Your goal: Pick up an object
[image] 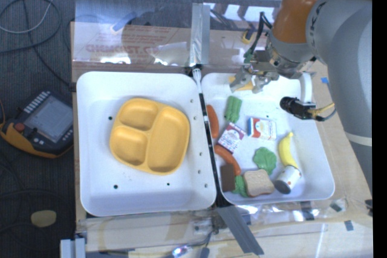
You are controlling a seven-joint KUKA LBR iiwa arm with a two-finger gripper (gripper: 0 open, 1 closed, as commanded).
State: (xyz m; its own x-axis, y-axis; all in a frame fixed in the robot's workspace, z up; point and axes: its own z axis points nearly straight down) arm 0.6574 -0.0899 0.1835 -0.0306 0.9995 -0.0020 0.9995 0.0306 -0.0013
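Bread slice [259,182] in right bin [314,130]; gripper [254,78] above far edge.

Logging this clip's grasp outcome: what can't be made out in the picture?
- End effector, camera view: too small and blurred to tell whether it holds the yellow thing under it.
- Small cartons: print too small to read.
- Brown block: partly hidden by the bin divider.
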